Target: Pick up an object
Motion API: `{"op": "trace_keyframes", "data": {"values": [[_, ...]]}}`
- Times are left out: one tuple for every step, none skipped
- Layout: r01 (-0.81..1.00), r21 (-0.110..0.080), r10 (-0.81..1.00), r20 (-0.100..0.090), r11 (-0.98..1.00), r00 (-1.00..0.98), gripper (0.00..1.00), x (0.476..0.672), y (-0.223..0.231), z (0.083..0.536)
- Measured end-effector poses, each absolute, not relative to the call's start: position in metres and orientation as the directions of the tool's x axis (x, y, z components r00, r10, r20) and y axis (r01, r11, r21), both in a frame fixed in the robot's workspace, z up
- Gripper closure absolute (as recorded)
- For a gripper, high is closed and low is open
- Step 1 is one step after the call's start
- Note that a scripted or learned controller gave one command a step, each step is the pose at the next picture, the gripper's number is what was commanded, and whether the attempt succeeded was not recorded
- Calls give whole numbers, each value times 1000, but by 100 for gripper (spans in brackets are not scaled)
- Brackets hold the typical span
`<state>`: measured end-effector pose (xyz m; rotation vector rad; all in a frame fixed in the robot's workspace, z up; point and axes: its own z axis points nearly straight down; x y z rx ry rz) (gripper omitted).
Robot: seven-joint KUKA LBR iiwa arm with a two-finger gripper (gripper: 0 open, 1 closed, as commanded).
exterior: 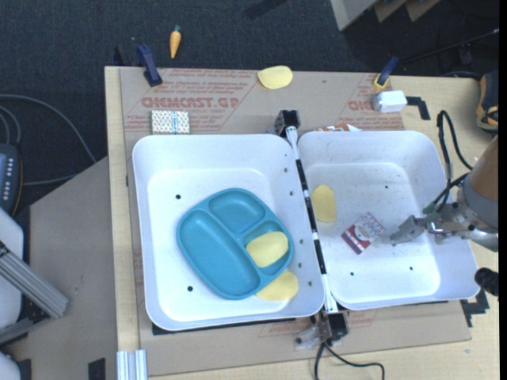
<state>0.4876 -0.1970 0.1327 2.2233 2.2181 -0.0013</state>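
Two shallow white plastic bins, glossy, rounded corners, sit side by side on a tan board printed in red "CHEMCAST GP" (190,101). Left bin (158,212): a smooth blue sectioned plate (218,248), oval, tilted diagonally, with a soft yellow lump (267,248) in one small compartment and a second yellow piece (279,287) tucked against the plate's lower edge. Right bin (412,279): a pale yellow oval piece (323,203) near the divider, and a small crinkled red-and-white packet (362,233), its print too small to read. Gripper (405,232) is low over the right bin floor, just right of the packet; its fingers are too blurred to tell whether spread or closed, and nothing shows between them. On the board beyond the bins: a yellow oval (275,77), a small patterned square (170,122), and a white block (390,100).
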Motion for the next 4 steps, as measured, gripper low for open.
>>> {"op": "trace_keyframes", "data": {"values": [[1000,1,1000,1,2,-2,0,552,-129,152],[1000,12,1000,-6,-1,1,0,535,-107,89],[1000,19,1000,-8,-1,1,0,521,-98,90],[1000,18,1000,-6,1,-1,0,512,-104,90]]}}
